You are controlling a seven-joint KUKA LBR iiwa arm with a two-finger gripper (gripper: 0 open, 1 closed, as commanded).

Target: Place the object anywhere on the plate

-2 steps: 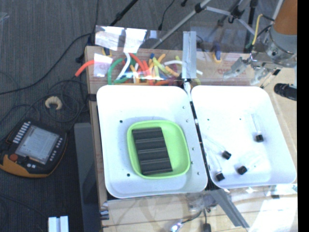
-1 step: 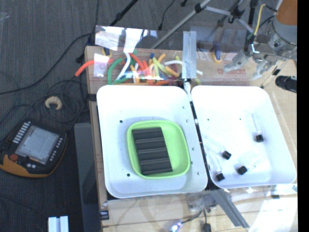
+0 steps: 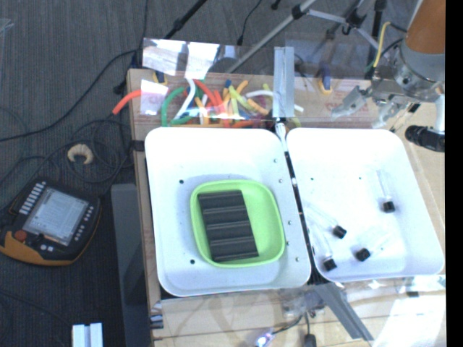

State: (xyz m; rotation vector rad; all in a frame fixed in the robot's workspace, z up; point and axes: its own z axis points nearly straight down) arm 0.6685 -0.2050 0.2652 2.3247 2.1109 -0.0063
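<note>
A dark grey ridged block (image 3: 227, 225) lies flat in the middle of the green plate (image 3: 272, 215), which sits in the left white bin (image 3: 166, 186). My gripper (image 3: 370, 109) hangs above the far edge of the right white bin (image 3: 347, 157), well away from the plate, up and to the right. Its fingers (image 3: 347, 101) are spread open with nothing between them.
Several clear tubes with black caps (image 3: 388, 207) lie scattered in the right bin. A bundle of coloured cables (image 3: 217, 101) runs along the back of the bench behind the left bin. A teach pendant (image 3: 51, 223) lies on the floor at the left.
</note>
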